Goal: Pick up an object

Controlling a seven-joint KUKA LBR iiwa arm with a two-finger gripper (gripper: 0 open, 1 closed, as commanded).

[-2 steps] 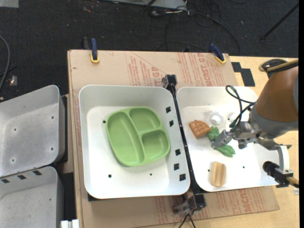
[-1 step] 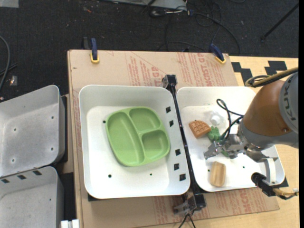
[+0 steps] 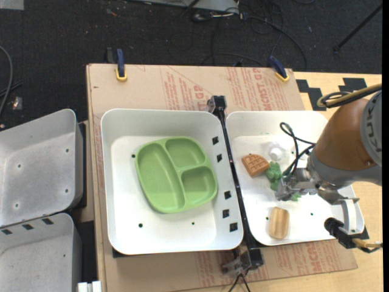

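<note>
In the right bin (image 3: 261, 132) lie a brown waffle-shaped piece (image 3: 255, 164), a tan bread-like piece (image 3: 279, 223), a green leafy toy (image 3: 277, 176) and a small white object (image 3: 276, 153). My gripper (image 3: 288, 190) is low in this bin, right beside and partly over the green toy. The orange band and grey wrist cover much of the bin's right side. Black cables loop from the wrist over the bin. I cannot make out what, if anything, sits between the gripper's tips.
The left bin (image 3: 121, 224) holds a green divided plate (image 3: 177, 174). A black divider strip (image 3: 230, 175) runs between the bins. Both rest on a cardboard-covered bench (image 3: 182, 84) with clamps at the back. Grey metal trays (image 3: 36, 163) lie to the far left.
</note>
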